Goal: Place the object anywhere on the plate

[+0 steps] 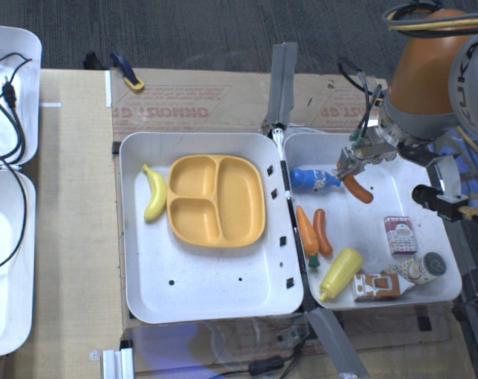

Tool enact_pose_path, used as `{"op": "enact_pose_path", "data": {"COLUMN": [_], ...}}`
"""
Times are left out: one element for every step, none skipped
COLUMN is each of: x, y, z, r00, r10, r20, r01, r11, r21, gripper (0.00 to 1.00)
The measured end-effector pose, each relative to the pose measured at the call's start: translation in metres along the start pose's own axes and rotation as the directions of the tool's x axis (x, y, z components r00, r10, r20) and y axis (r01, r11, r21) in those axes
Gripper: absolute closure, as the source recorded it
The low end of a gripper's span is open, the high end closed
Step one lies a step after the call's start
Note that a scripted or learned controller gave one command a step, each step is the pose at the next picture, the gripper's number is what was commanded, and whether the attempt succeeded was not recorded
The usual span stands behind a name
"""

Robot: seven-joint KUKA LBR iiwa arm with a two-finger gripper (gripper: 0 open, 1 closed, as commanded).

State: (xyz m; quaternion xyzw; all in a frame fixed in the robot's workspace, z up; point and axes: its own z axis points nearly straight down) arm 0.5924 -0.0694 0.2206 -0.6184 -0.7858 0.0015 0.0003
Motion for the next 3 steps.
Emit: {"op": "enact_pose_path", "data": {"x": [0.0967, 0.0963, 0.0963], "y": [0.0225, 0.0226, 0.0226], "z": [0.0299, 0.0297, 0.0297], "r00": [0.988, 0.988, 0.988], "r10": [-0.154, -0.153, -0.153], "r20": [-0.001, -0.001, -0.001], "r01": [0.154, 0.153, 0.153], "r11": [0.988, 0.988, 0.988], "r21": [0.000, 0.000, 0.000], "gripper": [1.00, 0.00, 0.00]}}
